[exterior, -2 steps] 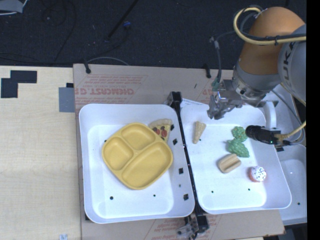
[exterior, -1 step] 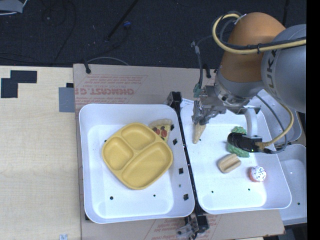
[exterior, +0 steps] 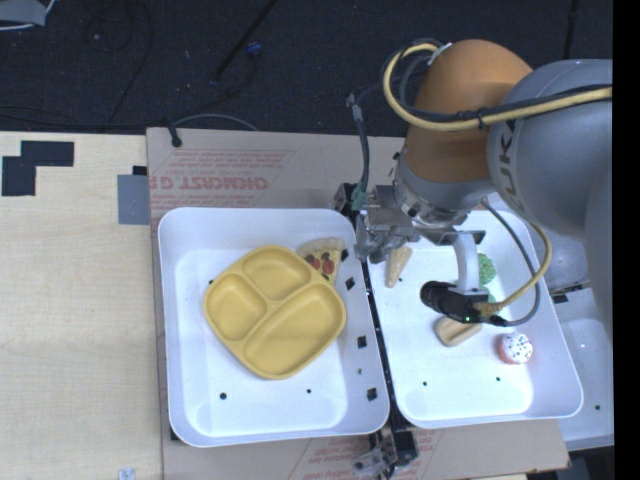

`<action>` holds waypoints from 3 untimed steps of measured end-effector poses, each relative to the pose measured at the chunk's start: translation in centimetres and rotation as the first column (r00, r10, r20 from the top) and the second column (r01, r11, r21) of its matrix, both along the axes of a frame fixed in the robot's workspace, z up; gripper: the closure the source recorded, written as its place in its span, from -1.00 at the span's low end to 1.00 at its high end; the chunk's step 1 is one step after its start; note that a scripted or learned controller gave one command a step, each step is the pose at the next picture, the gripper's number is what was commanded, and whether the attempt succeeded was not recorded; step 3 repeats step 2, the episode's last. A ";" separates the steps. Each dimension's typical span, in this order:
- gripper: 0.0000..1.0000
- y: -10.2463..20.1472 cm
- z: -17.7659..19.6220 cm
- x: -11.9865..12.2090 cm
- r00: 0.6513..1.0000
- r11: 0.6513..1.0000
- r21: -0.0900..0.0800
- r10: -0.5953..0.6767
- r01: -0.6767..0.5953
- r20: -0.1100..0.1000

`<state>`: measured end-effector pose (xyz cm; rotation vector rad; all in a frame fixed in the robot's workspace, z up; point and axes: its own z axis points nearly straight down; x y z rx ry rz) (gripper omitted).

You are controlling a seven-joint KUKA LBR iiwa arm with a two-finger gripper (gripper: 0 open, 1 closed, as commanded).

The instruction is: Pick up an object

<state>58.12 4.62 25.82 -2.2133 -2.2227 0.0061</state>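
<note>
Camera view shows you the grey arm with an orange band reaching in from the right and covering the back half of the right white plastic bin. Beneath both bins lies a brown printed cardboard sheet, set on a pale wooden bench. Behind the bench you see a dark floor with loose cables.

The left white plastic bin sits right against the right one. In it, a yellow three-compartment plastic plate lies flat near the middle, turned at an angle. A toy pizza slice lies just beside the plate's back right edge.

The gripper hangs over the back left corner of the right bin, close to the left bin. You cannot tell from this angle whether it stands spread or closed.

In the right bin:
- A tan wedge-shaped piece lies near the middle.
- A small green object sits farther back, partly hidden by the arm's cables.
- A small white ball with red dots lies just right of the wedge.

The task's thing, a pale beige cone-shaped piece, lies just in front of the gripper, narrow tip pointing to the front. Whether the two touch is unclear.
</note>
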 end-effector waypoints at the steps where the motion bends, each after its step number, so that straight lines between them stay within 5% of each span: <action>1: 1.00 4.6 -1.2 -1.5 1.000 1.000 0.000 0.001 -0.001 0.000; 3: 1.00 6.4 -4.2 -1.7 1.000 1.000 -0.002 -0.003 0.003 -0.002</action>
